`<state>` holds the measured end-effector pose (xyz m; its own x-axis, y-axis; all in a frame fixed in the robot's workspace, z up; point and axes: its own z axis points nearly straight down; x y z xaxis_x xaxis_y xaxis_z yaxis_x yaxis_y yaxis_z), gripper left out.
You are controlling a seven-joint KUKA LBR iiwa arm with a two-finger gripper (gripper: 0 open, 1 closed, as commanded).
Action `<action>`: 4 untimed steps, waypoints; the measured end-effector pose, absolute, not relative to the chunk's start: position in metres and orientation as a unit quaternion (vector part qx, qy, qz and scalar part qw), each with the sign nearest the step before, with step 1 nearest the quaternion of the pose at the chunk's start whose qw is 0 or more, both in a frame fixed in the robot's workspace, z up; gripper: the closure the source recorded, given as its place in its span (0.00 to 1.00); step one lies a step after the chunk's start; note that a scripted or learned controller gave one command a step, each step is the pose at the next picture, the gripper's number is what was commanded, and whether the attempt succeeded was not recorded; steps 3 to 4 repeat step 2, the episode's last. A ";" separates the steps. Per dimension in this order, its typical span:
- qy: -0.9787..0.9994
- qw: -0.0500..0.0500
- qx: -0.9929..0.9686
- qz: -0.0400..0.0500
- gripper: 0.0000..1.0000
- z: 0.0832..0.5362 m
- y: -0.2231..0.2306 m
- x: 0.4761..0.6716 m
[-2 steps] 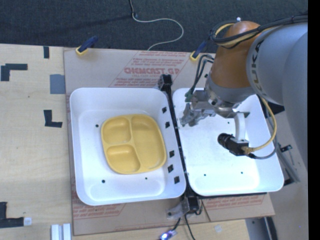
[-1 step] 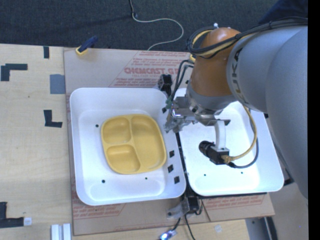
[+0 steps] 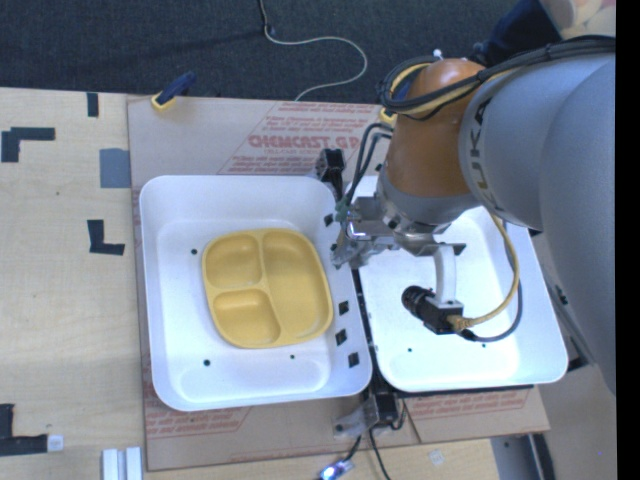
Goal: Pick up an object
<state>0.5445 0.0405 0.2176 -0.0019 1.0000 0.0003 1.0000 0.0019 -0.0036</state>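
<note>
Left white bin [image 3: 175,363] — yellow plate [image 3: 268,288] inside, gripper [image 3: 350,240] just beside its right edge

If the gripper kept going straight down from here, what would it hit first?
Probably the right rim of the left bin, beside the yellow divided plate; the gripper hangs over the seam between bins, but depth is unclear.

Yellow three-compartment plastic plate [image 3: 267,288] sits mid-floor in the shallow white left bin [image 3: 250,373]. The shallow white right bin [image 3: 480,363] lies right alongside at three o'clock. The two-finger gripper [image 3: 345,243] is over their seam, at the plate's two o'clock.
</note>
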 end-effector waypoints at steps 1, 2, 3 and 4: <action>-0.708 0.001 -0.707 0.001 1.00 0.218 0.040 0.545; -0.708 0.000 -0.706 0.000 1.00 0.232 0.043 0.556; -0.708 0.000 -0.706 0.000 1.00 0.232 0.043 0.556; -0.708 0.000 -0.706 0.000 1.00 0.232 0.043 0.556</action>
